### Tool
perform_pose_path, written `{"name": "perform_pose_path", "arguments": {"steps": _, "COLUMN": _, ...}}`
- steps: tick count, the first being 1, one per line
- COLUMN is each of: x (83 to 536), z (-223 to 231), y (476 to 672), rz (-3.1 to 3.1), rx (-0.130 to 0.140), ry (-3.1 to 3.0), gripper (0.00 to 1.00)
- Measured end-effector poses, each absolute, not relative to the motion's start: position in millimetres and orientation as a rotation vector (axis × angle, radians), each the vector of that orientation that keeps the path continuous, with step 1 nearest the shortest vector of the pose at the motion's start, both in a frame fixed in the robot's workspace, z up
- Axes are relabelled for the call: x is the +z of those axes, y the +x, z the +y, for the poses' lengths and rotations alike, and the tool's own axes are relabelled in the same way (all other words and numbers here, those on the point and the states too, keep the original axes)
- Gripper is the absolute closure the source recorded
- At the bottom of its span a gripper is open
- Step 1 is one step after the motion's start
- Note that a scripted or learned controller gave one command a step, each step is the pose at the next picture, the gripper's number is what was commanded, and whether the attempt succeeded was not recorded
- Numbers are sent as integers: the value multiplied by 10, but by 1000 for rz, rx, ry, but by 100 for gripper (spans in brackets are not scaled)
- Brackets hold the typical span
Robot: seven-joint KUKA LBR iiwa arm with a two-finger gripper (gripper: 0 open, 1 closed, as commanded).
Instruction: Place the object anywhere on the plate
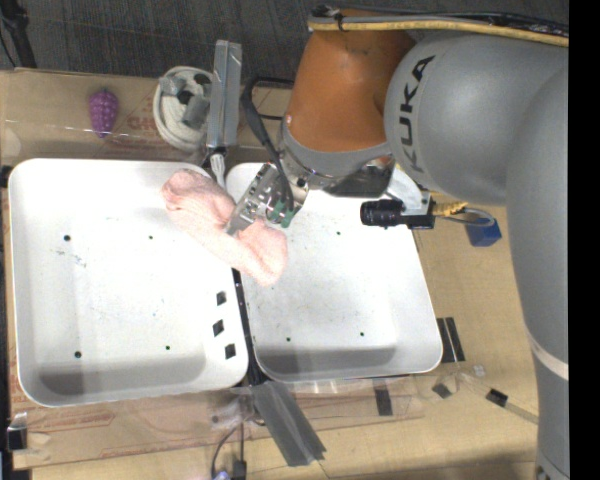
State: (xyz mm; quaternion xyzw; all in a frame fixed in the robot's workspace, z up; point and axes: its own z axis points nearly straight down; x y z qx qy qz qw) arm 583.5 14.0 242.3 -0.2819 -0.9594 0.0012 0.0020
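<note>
A soft pink object [205, 208], long and lumpy, hangs across the divider between the left bin [110, 298] and the right bin [350, 308]. One end is over the left bin's far right corner and the other end [267, 253] is over the right bin's left side. My gripper [248, 213] comes down from the grey and orange arm [350, 88]. It is shut on the pink object at its pinched middle, and a silver finger [242, 218] lies against it.
A small purple object [103, 111] lies on the bench beyond the left bin. A white round fixture [183, 103] and a grey post [225, 98] stand at the back between the bins. The arm's bulk covers the right bin's far side.
</note>
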Motion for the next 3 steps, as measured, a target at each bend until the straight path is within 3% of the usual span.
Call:
{"name": "perform_pose_path", "arguments": {"steps": 2, "x": 2376, "z": 987, "y": 5412, "rz": -3137, "rx": 3, "ry": 8, "gripper": 100}}
{"name": "perform_pose_path", "arguments": {"steps": 3, "x": 2381, "z": 985, "y": 5414, "rz": -3138, "rx": 2, "ry": 8, "gripper": 0}}
